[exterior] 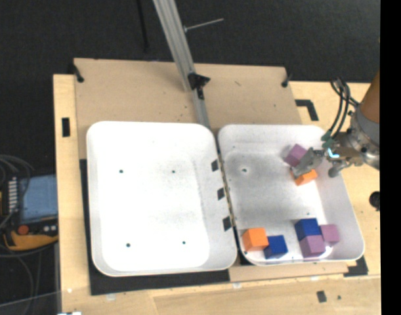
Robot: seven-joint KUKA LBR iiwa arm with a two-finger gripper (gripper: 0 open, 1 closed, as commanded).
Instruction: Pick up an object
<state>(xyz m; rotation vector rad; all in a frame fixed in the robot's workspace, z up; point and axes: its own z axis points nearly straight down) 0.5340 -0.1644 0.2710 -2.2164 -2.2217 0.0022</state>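
One small orange block [306,176] sits under the tool [316,164], looks light and rigid; pinch its flat sides. Tool's grip state, can't tell.

One fixed camera looked down at a slant from well above the tan wooden bench [69,176], taking in both shallow white plastic bins [154,195].

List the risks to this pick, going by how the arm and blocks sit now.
The gripper sits where a purple block and a small orange block lie close together, so it may nudge one while closing on the other. Both lie near the right bin's wall, so a pushed block could wedge there.
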